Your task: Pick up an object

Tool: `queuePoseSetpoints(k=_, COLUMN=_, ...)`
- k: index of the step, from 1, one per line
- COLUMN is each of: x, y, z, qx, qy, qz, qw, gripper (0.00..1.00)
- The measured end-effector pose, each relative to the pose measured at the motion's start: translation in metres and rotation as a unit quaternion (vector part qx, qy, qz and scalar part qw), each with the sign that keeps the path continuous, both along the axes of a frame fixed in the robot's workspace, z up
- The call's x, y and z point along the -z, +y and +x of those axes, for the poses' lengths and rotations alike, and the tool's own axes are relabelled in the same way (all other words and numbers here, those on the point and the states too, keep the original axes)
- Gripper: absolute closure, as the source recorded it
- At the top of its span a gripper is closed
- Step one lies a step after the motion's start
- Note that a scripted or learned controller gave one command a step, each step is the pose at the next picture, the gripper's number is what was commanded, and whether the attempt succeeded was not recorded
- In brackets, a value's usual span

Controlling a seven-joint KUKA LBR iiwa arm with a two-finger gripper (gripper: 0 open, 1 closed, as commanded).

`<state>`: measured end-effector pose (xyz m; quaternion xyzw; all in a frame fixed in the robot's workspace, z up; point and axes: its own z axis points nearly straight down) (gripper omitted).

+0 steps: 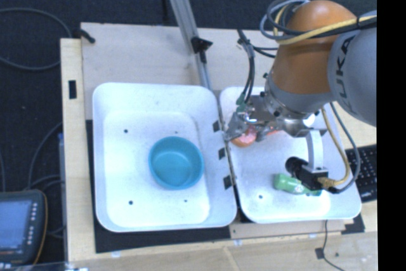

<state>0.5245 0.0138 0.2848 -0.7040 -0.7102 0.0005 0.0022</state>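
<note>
Right beside the fingers (243, 128), orange-pink object (245, 138), right bin's (273, 216) left edge

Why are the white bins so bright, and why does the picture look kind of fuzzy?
In the camera view, overhead light washes out the left bin and right bin, hiding their texture; the blue bowl casts a faint shadow; the whole frame is soft and grainy, so the pink object by the gripper blurs.

Two bins sit side by side on the worktop (139, 54). A bowl (176, 162) lies in the left bin (114, 136). In the right bin (266, 200), a small object (244, 137) lies near the inner wall and another object (288, 183) toward the front. A keyboard (363, 171) lies right of them.
</note>
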Motion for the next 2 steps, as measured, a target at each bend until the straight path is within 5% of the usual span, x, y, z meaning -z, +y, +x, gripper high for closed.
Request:
queuePoseSetpoints(k=1, x=0.0059, y=0.0515, z=-0.0015, qx=0.000, qy=0.003, qz=-0.0001, qw=1.0000, gripper=1.00)
queuePoseSetpoints(k=2, x=0.0057, y=0.0486, z=-0.0014, qx=0.002, qy=0.003, qz=-0.0003, qw=1.0000, gripper=0.00)
